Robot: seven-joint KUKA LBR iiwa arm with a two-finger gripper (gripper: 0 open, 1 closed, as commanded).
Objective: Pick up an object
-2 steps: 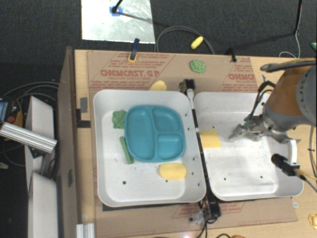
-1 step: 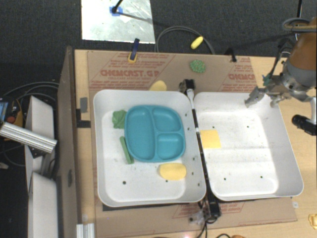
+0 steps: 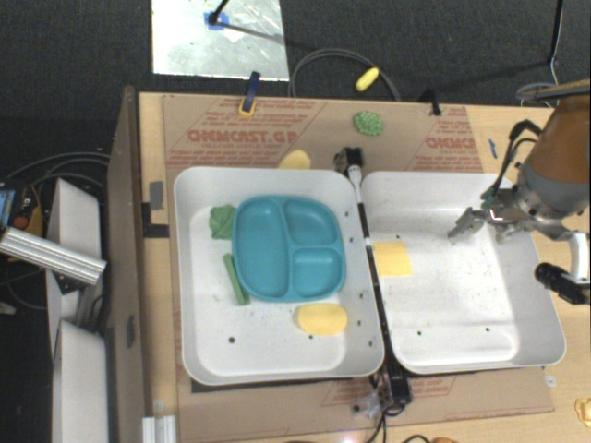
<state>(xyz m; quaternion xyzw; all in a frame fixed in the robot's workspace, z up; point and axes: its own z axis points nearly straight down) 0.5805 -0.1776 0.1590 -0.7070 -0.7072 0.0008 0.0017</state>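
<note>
The grey arm with its orange band reaches in from three o'clock, and its two-finger gripper (image 3: pixel 473 221) hovers over the right-hand shallow white bin (image 3: pixel 462 340), fingers spread apart with nothing between them. At about eight o'clock from the gripper, a flat yellow square piece (image 3: pixel 392 258) lies by that bin's left wall. In the left-hand white bin (image 3: pixel 199 340) sits a teal divided plastic plate (image 3: pixel 288 247), with a yellow rounded lump (image 3: pixel 321 318) at its five o'clock and a green leafy piece (image 3: pixel 223 221) at its ten o'clock.
</note>
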